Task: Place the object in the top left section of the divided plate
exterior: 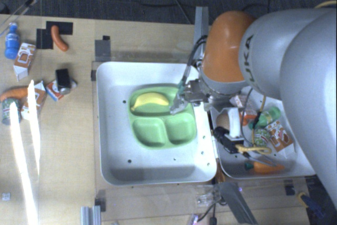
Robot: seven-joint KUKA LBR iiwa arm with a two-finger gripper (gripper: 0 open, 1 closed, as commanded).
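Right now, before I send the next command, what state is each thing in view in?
Divided plate: green, sitting flat in the left bin.
Yellow object: lying in the plate's top section, at its left end.
Two lower plate sections: nothing in them.
Gripper: low over the plate's top right edge, beside the yellow object; grip not readable.
Right bin: holds a jumble of small items.

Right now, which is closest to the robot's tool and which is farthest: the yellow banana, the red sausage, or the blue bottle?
Measured from the tool in the camera view:
1. Yellow banana, just left of the tool, in the green divided plate's top section.
2. Red sausage, up on the bench's left side.
3. Blue bottle, at the far left edge.
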